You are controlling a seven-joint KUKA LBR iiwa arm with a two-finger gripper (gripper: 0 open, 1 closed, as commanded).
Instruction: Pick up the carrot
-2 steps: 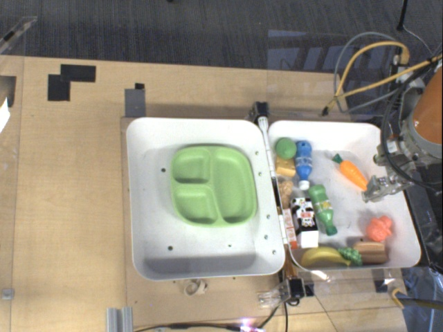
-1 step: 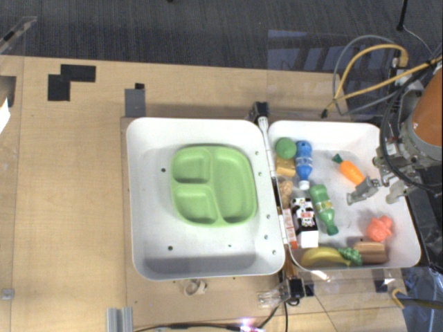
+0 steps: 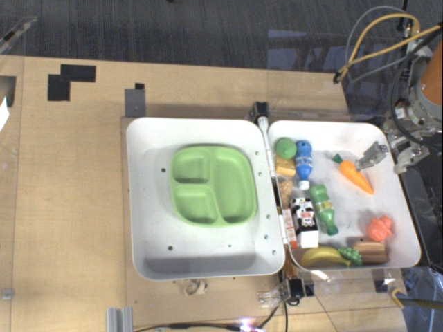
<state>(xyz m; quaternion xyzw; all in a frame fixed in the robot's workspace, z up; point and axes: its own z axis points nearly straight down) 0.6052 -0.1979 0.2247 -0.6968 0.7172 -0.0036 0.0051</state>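
Carrot [image 3: 354, 176] lying slantwise in right bin [image 3: 398, 216], upper right part, green end up-left, just below-left of gripper [image 3: 387, 155], fingers apart, one tip near carrot's upper side, nothing clamped.

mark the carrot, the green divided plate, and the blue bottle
carrot [image 3: 355, 176], camera view, middle of the orange body
green divided plate [image 3: 239, 185], camera view, floor of the large right compartment
blue bottle [image 3: 303, 160], camera view, middle of the bottle body
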